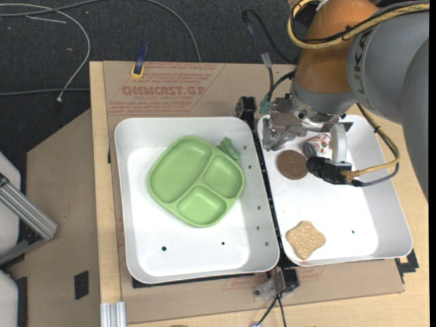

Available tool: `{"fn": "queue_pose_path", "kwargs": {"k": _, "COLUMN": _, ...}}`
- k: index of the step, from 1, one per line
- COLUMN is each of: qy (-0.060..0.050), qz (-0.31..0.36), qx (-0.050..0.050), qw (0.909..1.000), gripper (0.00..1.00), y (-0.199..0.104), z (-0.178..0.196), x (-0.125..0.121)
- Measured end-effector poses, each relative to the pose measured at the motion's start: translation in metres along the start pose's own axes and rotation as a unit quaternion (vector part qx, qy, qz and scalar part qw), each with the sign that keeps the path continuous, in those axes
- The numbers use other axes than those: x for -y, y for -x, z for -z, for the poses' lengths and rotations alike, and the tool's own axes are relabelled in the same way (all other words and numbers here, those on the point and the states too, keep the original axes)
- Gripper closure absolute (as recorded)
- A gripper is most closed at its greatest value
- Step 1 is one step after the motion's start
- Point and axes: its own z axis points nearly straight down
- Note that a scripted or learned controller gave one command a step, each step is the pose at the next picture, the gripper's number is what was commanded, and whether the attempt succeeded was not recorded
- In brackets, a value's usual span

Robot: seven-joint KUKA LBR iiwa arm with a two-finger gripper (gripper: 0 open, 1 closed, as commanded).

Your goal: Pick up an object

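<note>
Worktop (109, 182): brown board with red printed lettering along its far edge, carrying two shallow white bins side by side.
Arm (381, 46): grey, with an orange band (334, 39) above the wrist, reaching in from the right and hanging over the far part of the right bin.
Left bin (136, 251): white, holding the green plate.
Right bin (381, 230): white, holding the brown disc, the cracker-like piece and a small red-and-white item.
Green plate (196, 180): pale green, rounded, split into three compartments, lying flat in the middle of the left bin; a small darker green piece (229, 148) touches its far right rim.
Gripper (300, 131): metal head low over the far left part of the right bin, just above the brown disc; whether the fingers are apart or together cannot be told.
Brown disc (292, 164): flat, round, dark brown, lying near the left wall of the right bin, just beside the gripper.
Cracker-like piece (304, 239): tan, speckled, roughly square with rounded corners, lying in the near left part of the right bin, well apart from the gripper.
Red-and-white item (320, 144): small, partly hidden under the gripper head.
</note>
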Motion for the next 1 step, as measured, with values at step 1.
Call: {"fn": "queue_pose_path", "kwargs": {"k": 1, "qy": 0.001, "qz": 0.0, "qx": -0.001, "qw": 1.0, "gripper": 1.0, "y": -0.0549, "z": 0.0081, "x": -0.0074}}
